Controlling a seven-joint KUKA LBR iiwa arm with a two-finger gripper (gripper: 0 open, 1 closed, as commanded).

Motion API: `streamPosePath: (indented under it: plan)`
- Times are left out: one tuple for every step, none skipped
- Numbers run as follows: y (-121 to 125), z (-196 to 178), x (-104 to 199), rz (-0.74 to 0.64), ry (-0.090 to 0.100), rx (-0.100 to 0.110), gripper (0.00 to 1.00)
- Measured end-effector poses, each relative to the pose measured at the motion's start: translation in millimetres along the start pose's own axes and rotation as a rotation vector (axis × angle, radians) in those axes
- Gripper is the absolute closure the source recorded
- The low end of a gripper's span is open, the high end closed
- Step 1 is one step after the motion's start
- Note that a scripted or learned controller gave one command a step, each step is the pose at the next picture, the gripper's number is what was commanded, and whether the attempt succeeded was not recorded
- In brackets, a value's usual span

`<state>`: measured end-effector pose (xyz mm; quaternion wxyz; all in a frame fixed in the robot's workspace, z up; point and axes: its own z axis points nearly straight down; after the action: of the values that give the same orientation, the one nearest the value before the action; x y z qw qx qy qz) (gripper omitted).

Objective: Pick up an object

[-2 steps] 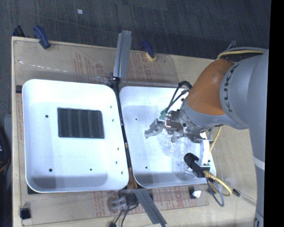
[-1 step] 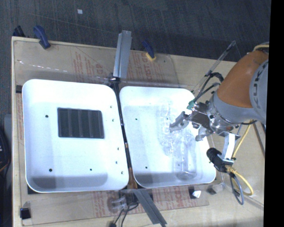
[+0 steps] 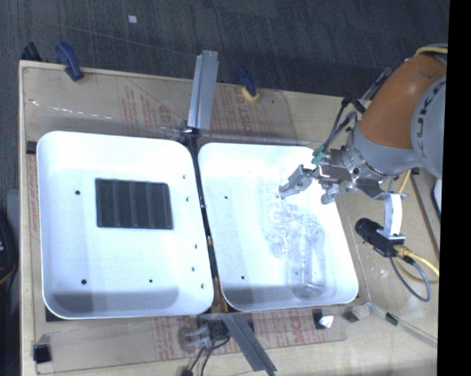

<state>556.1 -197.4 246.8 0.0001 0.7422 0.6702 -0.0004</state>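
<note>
Approach step: gripper (image 3: 311, 186), fingers spread and empty, hangs over the right bin (image 3: 226, 222) near its far right corner. A clear plastic bottle (image 3: 299, 243) lies in that bin, just below; descent should come next.

Clear plastic clutter (image 3: 295, 239) crowds the right bin (image 3: 234, 222); its left half lies open.

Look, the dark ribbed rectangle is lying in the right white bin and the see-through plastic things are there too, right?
Not quite. The camera view shows the dark ribbed rectangular block lying in the left shallow white bin, not the right one. The see-through plastic objects do lie in the right shallow white bin, under the arm's tool.
</note>
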Motion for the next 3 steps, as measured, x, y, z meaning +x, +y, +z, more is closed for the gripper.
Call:
streamPosePath:
  plan:
    - [24.1, 68.9, -2.8, 0.133, 0.002, 0.005, 0.00]
    - [24.1, 68.7, -3.0, 0.133, 0.002, 0.005, 0.00]
    - [14.2, 39.3, -5.5, 0.296, 0.000, 0.002, 0.00]
